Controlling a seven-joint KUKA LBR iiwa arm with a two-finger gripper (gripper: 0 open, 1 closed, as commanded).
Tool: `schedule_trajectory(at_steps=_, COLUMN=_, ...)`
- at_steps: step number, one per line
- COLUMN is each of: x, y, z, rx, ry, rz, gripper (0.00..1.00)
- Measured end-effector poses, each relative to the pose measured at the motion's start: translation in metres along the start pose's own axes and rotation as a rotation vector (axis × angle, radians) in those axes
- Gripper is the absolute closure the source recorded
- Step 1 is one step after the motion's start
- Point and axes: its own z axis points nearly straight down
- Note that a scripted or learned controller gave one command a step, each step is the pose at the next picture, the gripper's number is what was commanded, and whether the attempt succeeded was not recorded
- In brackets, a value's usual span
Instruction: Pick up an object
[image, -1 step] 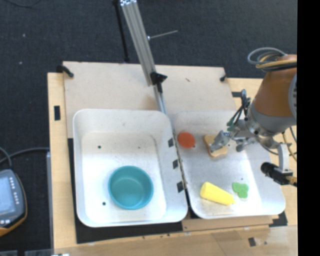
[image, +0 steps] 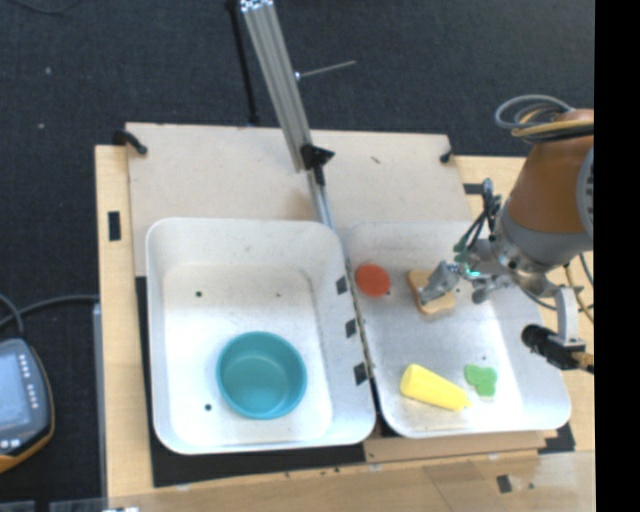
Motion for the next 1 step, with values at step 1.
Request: schedule_trajectory(at_steps=1, x=0.0054, y=-0.0061, z=0.0465, rx=0.006, ry=-0.002, rz=0.002, gripper=0.00)
